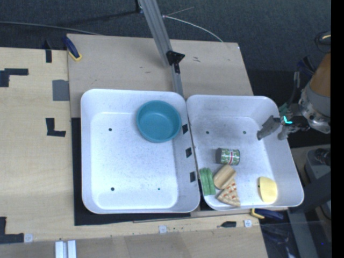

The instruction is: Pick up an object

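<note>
Camera view, step in hand: I am hanging at the right rim of the right bin (279, 160), my gripper (274, 128) carrying nothing; approach not yet begun, by my reckoning. I cannot tell how my fingers are standing, the dark parts there being too small to read.

Next move, as I judge it: I am needing to swing inward and down over one item, choosing one that is lying apart from its neighbours.

Right bin, contents:
- small can (228, 156), lying on its side near the middle, alone.
- green piece (206, 180), bread-like piece (224, 176), pizza slice (229, 193), crowding together toward the near left corner.
- yellow object (267, 189), sitting near the near right corner, apart.

Left bin (97, 160), contents:
- blue bowl (158, 121), sitting upright by the far right corner.
</note>
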Controlling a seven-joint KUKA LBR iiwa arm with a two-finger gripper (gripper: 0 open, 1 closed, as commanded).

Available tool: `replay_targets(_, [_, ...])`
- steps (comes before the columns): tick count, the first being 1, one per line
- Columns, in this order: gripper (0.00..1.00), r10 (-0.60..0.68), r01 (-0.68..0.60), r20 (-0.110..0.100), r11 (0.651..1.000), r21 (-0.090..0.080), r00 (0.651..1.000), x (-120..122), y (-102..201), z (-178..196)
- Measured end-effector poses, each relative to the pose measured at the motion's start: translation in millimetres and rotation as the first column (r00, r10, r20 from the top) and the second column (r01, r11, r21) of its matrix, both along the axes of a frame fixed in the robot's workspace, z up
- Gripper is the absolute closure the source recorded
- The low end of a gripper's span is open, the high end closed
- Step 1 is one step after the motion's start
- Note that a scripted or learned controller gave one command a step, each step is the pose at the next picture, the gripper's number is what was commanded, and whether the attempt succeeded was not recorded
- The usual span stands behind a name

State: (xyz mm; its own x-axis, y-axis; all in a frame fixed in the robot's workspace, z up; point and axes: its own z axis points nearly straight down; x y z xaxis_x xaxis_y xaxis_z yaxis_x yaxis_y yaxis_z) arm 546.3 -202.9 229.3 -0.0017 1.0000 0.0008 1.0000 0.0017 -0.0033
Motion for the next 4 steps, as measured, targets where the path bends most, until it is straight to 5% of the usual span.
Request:
replay_targets(1, [0.0, 0.0, 0.0, 0.002, 1.0, 0.0, 1.0, 0, 0, 1])
replay_targets(2, [0.0, 0.0, 0.0, -0.003, 1.0, 0.0, 1.0, 0, 9, -60])
replay_targets(3, [0.0, -0.003, 0.003, 0.023, 1.0, 0.0, 1.0, 4, 10, -113])
replay_targets(4, [0.0, 0.002, -0.002, 0.012, 1.0, -0.004, 1.0, 7, 11, -138])
